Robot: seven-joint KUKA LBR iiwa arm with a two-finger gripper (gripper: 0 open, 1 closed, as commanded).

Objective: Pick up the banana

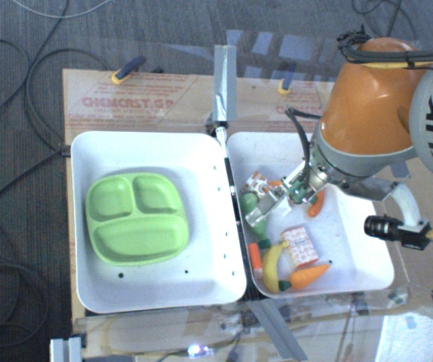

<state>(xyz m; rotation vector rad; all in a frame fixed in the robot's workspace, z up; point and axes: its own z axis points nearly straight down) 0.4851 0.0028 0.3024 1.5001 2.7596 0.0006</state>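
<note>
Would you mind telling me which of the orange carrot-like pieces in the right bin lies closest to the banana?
The carrot at the bin's near edge, lying right beside the banana. The other large orange piece sits farther back, next to the gripper.

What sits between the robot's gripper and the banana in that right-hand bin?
In the camera view, mostly bare white bin floor separates the gripper from the banana; a small pink-and-white packet lies just right of that stretch.
</note>
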